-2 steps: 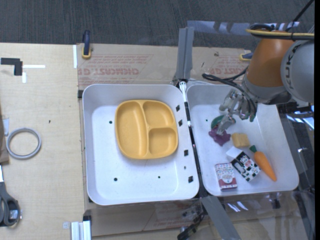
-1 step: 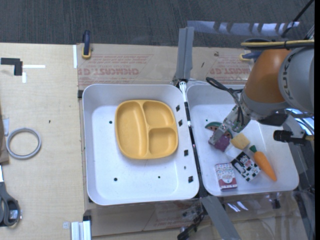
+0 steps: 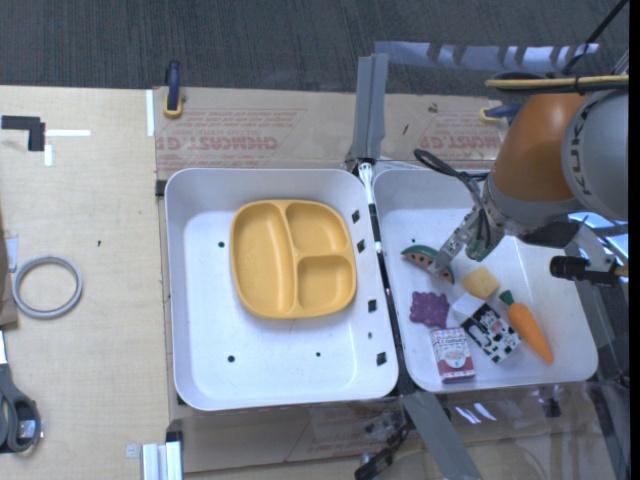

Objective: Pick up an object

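Over the right bin (image 3: 400, 208) the gripper (image 3: 447, 263) hung low, its fingers (image 3: 441, 265) pointing down and to the view's left, slightly parted and grasping nothing. Just under and left of the fingertips lay a watermelon slice toy (image 3: 423, 259), touching or nearly touching them; which of the two could not be told. To the right of the fingers, near them, sat a yellow block (image 3: 481, 283). Below the fingers lay a purple grape bunch (image 3: 429, 309). Further below and to the right sat a small red-and-white carton (image 3: 454, 354) and a black-and-white patterned box (image 3: 491, 330), just beside each other. A toy carrot (image 3: 529, 330) lay beyond them, well apart from the fingers. Far to the left of the fingers, in the left bin (image 3: 190, 298), a yellow divided plate (image 3: 293, 258) rested flat.
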Robot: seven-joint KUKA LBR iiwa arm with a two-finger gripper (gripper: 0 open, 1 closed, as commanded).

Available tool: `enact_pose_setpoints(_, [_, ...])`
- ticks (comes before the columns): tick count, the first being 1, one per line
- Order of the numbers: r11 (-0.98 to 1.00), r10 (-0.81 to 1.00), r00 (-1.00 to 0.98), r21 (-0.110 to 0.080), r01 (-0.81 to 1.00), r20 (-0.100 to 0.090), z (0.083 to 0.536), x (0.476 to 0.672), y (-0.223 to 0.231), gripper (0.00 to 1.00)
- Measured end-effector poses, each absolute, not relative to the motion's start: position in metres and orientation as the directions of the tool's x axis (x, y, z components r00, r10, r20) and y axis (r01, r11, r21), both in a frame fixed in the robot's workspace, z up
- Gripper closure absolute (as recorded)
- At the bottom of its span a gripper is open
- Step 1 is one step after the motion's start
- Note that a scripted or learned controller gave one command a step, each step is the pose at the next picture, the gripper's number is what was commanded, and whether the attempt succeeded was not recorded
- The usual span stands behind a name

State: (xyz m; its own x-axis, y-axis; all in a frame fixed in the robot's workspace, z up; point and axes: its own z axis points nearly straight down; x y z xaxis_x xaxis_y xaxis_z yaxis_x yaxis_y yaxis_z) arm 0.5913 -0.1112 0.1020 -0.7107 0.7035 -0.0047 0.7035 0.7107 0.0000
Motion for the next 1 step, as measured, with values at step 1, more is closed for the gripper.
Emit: enact_pose_setpoints(1, [0.488, 0.873, -0.488, 0.0, 0.873, -0.003, 0.1921, 0.6527, -0.054, 1.0])
